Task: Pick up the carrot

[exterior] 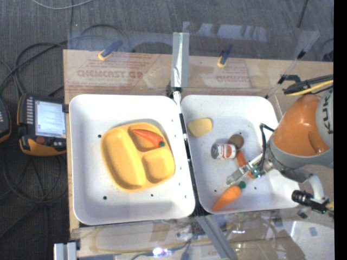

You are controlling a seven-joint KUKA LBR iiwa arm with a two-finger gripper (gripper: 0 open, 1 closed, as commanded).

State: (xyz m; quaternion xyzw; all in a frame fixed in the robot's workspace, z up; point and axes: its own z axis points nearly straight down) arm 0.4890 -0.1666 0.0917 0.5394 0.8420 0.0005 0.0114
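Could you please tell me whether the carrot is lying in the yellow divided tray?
No, the carrot lies on the floor of the right bin, while the yellow divided tray sits in the left bin.

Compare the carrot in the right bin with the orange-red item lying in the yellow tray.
1. The carrot lies on the bare floor of the right bin; the orange-red item lies in a compartment of the yellow tray in the left bin.
2. The carrot is paler orange; the tray item is redder.
3. The carrot lies just below the gripper; the tray item lies far from it.
Both are tapered with a green end.
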